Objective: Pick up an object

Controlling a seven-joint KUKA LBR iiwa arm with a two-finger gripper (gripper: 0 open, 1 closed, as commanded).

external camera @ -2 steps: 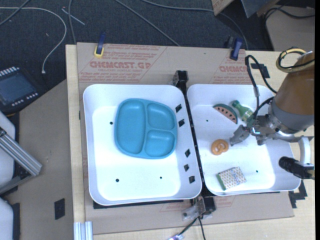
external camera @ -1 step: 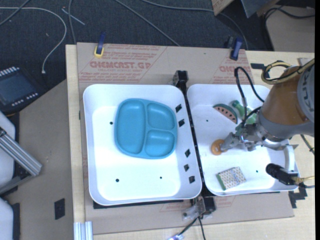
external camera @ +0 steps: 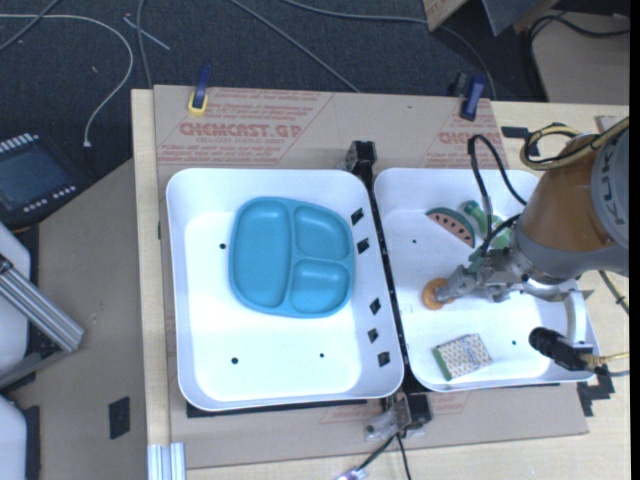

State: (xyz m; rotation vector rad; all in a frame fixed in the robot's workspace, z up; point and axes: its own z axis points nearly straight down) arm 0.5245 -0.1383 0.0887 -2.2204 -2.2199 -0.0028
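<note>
The tabletop (external camera: pixel 250 133) carries two white bins. The left bin (external camera: pixel 200 298) holds a blue divided plate (external camera: pixel 292 257). In the right bin (external camera: pixel 420 193), the arm (external camera: pixel 575 203) lowers its claw (external camera: pixel 462 283) — whether open or closed, I cannot tell — just beside a small orange object (external camera: pixel 434 295), with a watermelon-slice toy (external camera: pixel 453 222) behind and a speckled sponge (external camera: pixel 462 355) in front.

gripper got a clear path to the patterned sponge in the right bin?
Probably yes. The patterned sponge lies flat near the right bin's front wall, nothing on top; the gripper hovers just behind it, by the small orange piece.
</note>
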